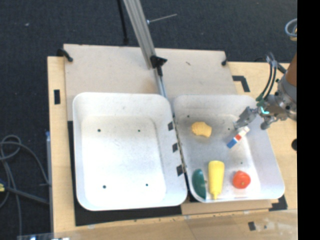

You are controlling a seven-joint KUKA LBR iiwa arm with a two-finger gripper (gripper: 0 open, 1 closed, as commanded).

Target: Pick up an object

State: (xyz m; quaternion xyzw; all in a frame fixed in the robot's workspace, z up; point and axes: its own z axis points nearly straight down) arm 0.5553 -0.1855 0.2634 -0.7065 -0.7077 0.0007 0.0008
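Observation:
My gripper (255, 120) hangs over the right bin's (263, 151) far right part, open, with nothing between its fingers. Just below its left finger (245, 118) lies a small white, red and blue object (236, 139). A yellow lumpy object (201, 129) rests in the bin's upper middle. Along the front wall lie a green object (199, 180), a yellow bottle-shaped object (216, 178) and a red ball (241, 179).
The left bin (122, 149) sits beside the right one, their walls meeting at a row of black clips (176, 146). A slanted metal rail (140, 24) rises from the back of the bench. Cables (272, 79) trail near the arm's wrist.

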